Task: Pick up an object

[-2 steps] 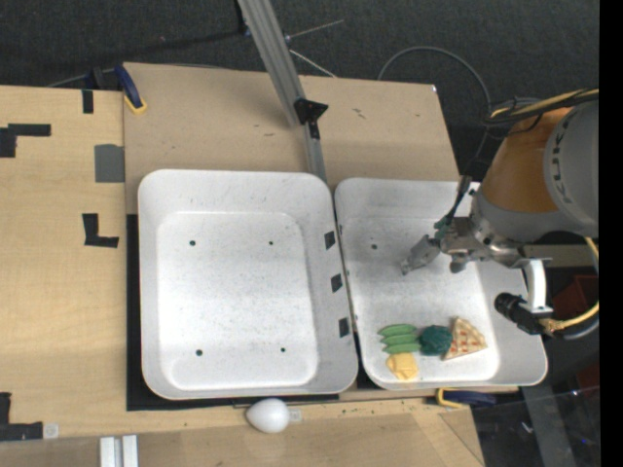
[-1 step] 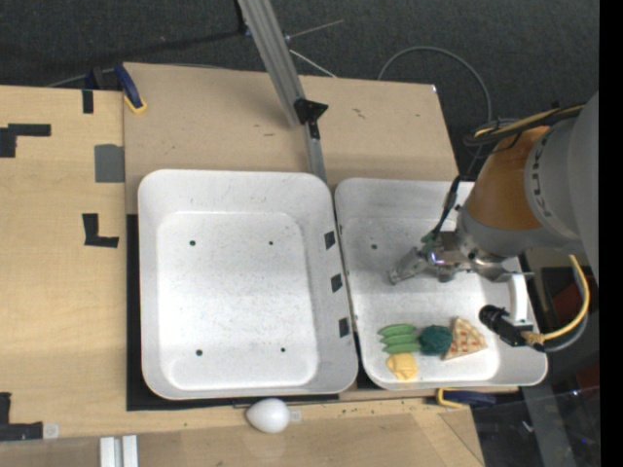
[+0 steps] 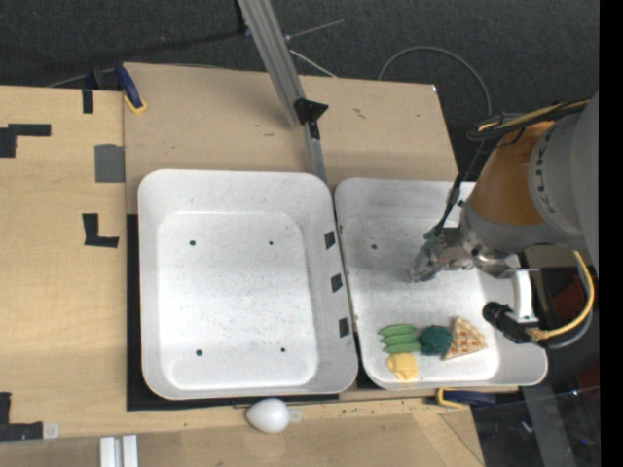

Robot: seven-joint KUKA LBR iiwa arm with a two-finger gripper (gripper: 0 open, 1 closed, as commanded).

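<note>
Toys below the pincer

Two bins matt white plastic, faintly speckled. Bench beside them pale smooth wood. Pole behind bins brushed metal. Egg before bins glossy white.
</note>
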